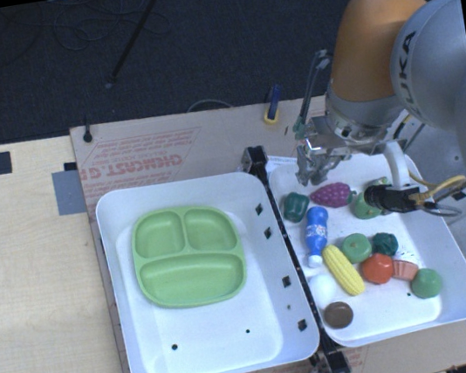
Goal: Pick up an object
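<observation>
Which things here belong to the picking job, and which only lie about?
Job: two-finger gripper; purple grape bunch; yellow corn cob; blue-white bottle; orange tomato.
Lying about: green divided plate; white left bin.

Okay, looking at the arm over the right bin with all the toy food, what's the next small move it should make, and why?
Probably lower the gripper straight down a little. It hangs over the right bin near its far edge, with nothing visibly between its fingers, and the purple grapes and dark green pepper lie just below it, so a short descent would likely bring one within grasp.
</observation>
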Robot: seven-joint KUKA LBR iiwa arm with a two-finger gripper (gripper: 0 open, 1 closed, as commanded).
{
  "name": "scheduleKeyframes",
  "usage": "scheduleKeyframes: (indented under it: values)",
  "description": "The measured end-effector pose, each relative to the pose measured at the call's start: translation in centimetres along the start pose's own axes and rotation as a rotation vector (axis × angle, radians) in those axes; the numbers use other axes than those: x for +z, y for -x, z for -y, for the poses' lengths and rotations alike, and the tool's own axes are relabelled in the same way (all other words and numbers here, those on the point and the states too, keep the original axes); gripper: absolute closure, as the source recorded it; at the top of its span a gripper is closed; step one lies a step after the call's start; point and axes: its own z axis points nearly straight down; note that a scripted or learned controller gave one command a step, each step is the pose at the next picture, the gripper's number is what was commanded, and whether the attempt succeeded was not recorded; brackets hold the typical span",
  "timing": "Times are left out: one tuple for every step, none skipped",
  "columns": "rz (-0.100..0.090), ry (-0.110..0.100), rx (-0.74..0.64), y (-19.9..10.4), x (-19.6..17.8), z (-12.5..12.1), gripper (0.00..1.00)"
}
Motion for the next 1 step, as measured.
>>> scheduleKeyframes:
  values:
    - [0.001,-0.001,0.002,0.19,1.88,-0.32,1.0]
